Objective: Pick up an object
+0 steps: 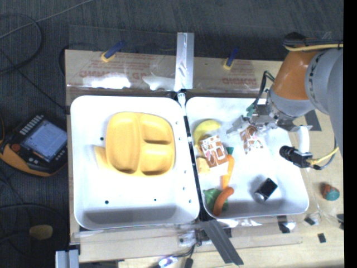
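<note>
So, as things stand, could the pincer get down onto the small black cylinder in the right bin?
Probably yes. The small black cylinder lies on bare floor of the right white bin, apart from the orange carrot and the other items. The pincer hovers over the same bin, and nothing lies over the cylinder.

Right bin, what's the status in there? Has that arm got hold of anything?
End effector low over the right bin, grip unclear. Small red-and-white packet just beneath it, not seen held. Carrot and black cylinder lie apart.
</note>
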{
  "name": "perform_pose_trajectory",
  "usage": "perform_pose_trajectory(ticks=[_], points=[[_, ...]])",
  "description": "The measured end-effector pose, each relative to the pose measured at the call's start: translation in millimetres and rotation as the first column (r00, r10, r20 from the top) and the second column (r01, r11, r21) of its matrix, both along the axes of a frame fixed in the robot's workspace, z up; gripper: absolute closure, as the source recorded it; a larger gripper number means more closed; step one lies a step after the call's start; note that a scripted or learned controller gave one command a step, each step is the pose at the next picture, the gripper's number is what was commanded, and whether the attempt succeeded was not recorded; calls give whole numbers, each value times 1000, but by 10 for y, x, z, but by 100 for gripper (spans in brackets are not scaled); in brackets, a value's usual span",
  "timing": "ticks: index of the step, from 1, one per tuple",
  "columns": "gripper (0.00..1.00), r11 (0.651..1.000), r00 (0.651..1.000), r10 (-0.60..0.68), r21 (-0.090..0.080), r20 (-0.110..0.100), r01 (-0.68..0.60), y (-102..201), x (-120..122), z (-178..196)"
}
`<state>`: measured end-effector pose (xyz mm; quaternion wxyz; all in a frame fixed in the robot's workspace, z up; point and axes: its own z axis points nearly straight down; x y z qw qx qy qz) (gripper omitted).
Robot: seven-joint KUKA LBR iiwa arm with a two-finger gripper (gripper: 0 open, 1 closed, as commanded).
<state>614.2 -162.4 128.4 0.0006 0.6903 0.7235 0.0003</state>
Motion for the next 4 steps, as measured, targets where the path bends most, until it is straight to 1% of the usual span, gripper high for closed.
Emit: perform_pose_trajectory(ticks=[1,2,3,4], points=[[0,1000,1000,0,0,0,0,0,0,0],[100,1000,1000,0,1,-6,0,-2,-7,61],[100,990,990,138,-12,21,-138,94,-244,-104],[100,1000,1000,-22,-2,-9,22,474,226,704]])
